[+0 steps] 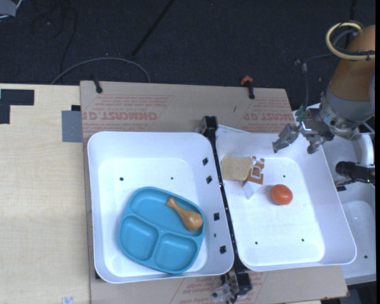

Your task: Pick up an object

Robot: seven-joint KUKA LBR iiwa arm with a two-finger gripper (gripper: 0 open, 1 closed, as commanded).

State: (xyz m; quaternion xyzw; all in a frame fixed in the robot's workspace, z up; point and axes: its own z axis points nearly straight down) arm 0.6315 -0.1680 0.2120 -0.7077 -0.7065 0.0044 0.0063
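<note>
We see the tool (297, 139) hanging over the far right corner of the right bin (304, 246), its two fingers spread apart and grasping nothing. We take that right bin as our landmark. Inside it, near its far left part, a tomato (281, 195) lies on the white floor, below and a little left of the tool and well apart from it. Just left of the tomato we find a slice of bread (235, 167), with a small orange and white box (258, 171) touching its right edge. To the left of the right bin sits the left bin (114, 163), which holds a blue divided plate (145, 236); a chicken drumstick (185, 215) lies in the plate's far compartment. Both bins rest on the worktop (31, 189)
</note>
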